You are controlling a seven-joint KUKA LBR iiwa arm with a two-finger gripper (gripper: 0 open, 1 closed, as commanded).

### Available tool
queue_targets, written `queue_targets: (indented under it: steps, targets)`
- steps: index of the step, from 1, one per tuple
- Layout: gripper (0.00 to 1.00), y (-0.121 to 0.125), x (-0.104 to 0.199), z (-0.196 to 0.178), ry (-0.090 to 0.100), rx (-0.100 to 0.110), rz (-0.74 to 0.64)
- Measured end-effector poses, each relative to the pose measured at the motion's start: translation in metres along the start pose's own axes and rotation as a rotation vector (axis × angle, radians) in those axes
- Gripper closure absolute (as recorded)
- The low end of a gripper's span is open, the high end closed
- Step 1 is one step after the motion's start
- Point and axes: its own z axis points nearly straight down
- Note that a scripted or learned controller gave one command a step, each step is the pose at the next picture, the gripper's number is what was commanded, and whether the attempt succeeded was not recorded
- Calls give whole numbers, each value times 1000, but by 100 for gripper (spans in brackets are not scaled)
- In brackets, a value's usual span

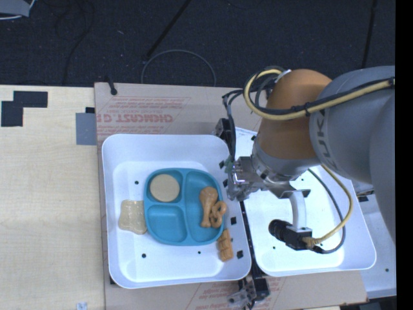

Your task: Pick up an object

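Grey arm (pixel 303 128), orange band above the wrist, reaching in from the right; claw (pixel 234 181) low over the wall where the left bin (pixel 174 263) and the right bin (pixel 303 260) meet; the wrist hides most of it, so whether it is open or closed, or grips anything, cannot be told.

Left bin: a blue plate (pixel 169 225) with three compartments lies flat in the middle; its upper right corner is just left of the claw.

Food pieces, nearest the claw first:
- a tan twist (pixel 211 206), knotted like a pretzel, lies in the plate's right compartment, just left of the claw and a little nearer the camera; apart from the claw.
- a small tan lump (pixel 224 244) lies on the bin floor outside the plate, against the plate's lower right edge and close to the bin's right wall; it is nearer the camera than the claw, almost in line with it.
- a round biscuit (pixel 163 187) lies flat in the plate's upper left compartment, well to the left of the claw.
- a pale slice (pixel 132 216) lies on the bin floor, touching the plate's left edge; farthest from the claw.

Both bins rest on a sheet of cardboard (pixel 161 112) on the bench (pixel 45 205).
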Motion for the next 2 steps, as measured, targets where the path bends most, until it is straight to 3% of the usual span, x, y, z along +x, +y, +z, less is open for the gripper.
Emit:
queue_targets:
  steps: [1,2]
  targets:
    - [100,0,47,-12,0,-3,-2]
    - [0,0,45,-11,-1,-2,1]
